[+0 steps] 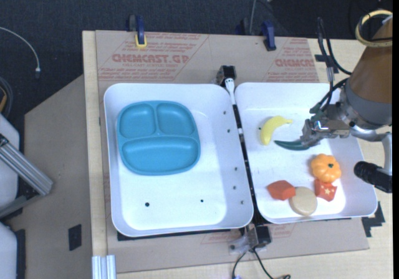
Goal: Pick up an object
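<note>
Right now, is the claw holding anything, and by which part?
It cannot be told. The claw sits low in the right bin, touching or just over a dark teal curved item beside the banana; no grip shows.

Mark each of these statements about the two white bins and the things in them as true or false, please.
1. The blue divided plate lies in the left bin. True.
2. The yellow banana lies in the left bin. False: it lies in the right bin.
3. The orange pumpkin is in the right bin. True.
4. The end effector is above the blue divided plate. False: it is over the right bin, near the banana.
5. The round beige piece lies beside a red piece. True.
</note>
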